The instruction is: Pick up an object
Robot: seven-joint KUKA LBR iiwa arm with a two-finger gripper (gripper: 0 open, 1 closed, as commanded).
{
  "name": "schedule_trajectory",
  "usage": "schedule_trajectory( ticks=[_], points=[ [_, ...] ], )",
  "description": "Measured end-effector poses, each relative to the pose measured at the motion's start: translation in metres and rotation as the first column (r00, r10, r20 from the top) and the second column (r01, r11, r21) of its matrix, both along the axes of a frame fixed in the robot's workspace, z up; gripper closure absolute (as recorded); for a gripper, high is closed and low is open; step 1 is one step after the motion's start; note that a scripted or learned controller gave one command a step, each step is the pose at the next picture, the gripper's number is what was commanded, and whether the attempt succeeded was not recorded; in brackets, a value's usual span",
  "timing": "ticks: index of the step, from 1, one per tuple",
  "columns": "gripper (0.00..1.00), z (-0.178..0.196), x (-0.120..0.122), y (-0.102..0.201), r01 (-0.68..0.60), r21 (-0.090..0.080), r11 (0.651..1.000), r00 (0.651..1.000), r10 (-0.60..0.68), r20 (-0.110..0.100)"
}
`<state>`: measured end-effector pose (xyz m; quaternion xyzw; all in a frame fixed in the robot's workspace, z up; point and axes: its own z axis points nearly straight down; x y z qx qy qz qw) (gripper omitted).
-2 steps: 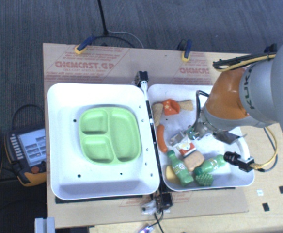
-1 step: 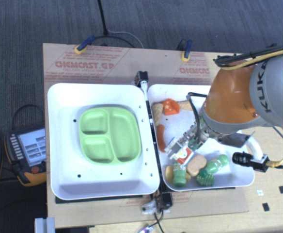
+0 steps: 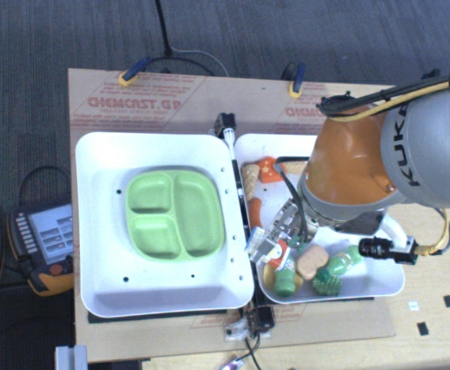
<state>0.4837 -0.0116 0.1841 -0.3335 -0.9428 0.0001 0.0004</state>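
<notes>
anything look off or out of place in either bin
Nothing stands out. The green divided plastic tray lies flat in the left white bin; small toy foods cluster loosely under the gripper in the right white bin.

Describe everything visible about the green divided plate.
The green divided plate is pale lime, plastic by its look, rounded-rectangular, with raised ridges splitting it into three compartments: two smaller on the view's left, one longer on the right. It lies flat, slightly turned, at the middle of the left white bin, with nothing in it.

Bright even overhead light, soft shadows, slightly grainy
</notes>
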Motion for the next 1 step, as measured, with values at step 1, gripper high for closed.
schedule_trajectory(
  ticks=[1],
  points=[
    [0.00,0.0000,0.0000,0.0000,0.000,0.000,1.000,1.000,0.000,0.000]
  ],
)
